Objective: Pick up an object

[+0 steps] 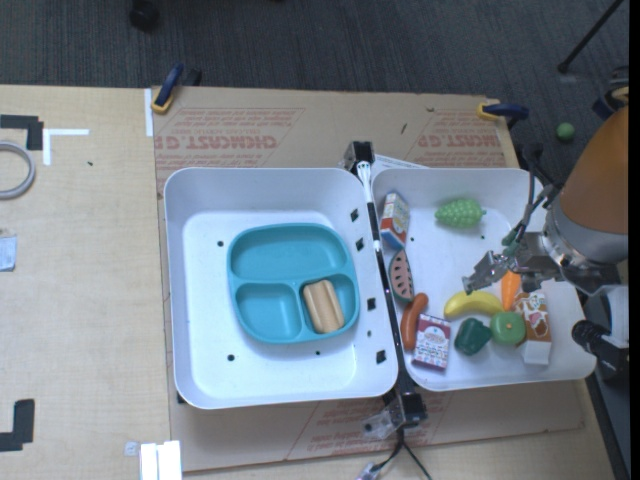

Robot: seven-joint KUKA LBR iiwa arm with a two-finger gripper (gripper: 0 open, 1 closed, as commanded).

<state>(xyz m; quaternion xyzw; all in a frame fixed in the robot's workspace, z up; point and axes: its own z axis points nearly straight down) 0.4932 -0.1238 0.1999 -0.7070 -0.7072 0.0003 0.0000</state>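
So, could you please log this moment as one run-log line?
gripper: over right bin, above banana | grasp: none seen | left bin: tray with bread roll

Dark grey carpet floor [400,28], chair castors [145,13] at top, light wooden bench [80,318], blue clamps [168,86]

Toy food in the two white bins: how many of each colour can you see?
Green: 3 (bumpy grape bunch, pepper, round apple)
Yellow: 1 (banana)
Orange: 1 (carrot)
Red: 2 (sausage, small box)
Tan: 1 (bread roll in the teal tray)
Total: 8
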